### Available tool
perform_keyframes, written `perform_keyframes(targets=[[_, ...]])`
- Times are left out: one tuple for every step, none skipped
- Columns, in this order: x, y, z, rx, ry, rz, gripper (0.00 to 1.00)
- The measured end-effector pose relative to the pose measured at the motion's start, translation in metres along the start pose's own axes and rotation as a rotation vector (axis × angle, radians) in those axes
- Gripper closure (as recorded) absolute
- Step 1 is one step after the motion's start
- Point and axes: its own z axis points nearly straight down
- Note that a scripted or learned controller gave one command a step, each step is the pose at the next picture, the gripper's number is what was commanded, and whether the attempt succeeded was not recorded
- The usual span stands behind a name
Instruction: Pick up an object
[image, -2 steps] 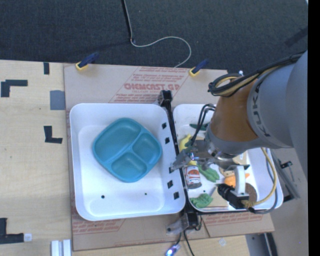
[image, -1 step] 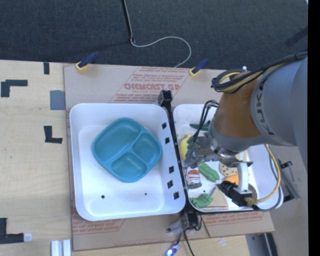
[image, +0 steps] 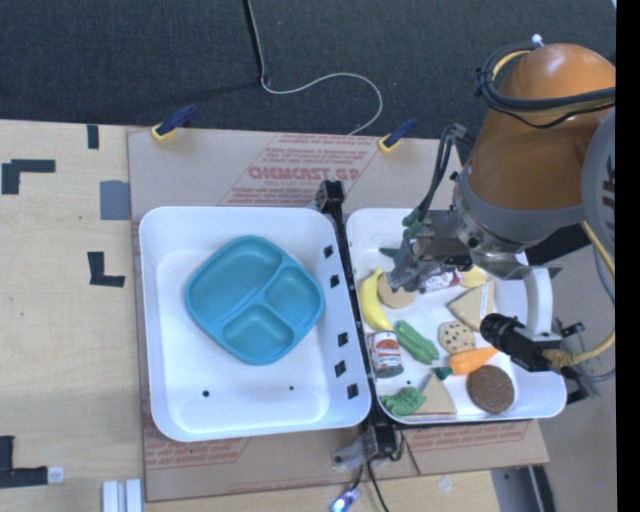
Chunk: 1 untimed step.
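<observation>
My gripper (image: 408, 268) hangs low over the upper left of the right bin (image: 385, 222), just above a tan round food piece (image: 396, 294) and beside the yellow banana (image: 372, 301). Nothing shows between its tips. Also in that bin lie a green pickle (image: 415, 340), a small can (image: 385, 353), a spotted cookie (image: 454, 335), an orange carrot (image: 470, 361), a brown round patty (image: 491, 388), a cheese wedge (image: 470, 300) and a green leafy piece on a tan slice (image: 408, 402).
The left bin (image: 165, 300) holds a blue divided plate (image: 255, 298). A black divider clip (image: 331, 195) sits between the bins. The arm's bulky orange and grey wrist (image: 535, 130) overhangs the right bin's far right. A black fixture (image: 515, 340) juts over that bin's right rim.
</observation>
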Motion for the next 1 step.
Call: perform_keyframes(targets=[[0.0652, -0.0002, -0.0545, 0.011, -0.001, -0.004, 1.00]])
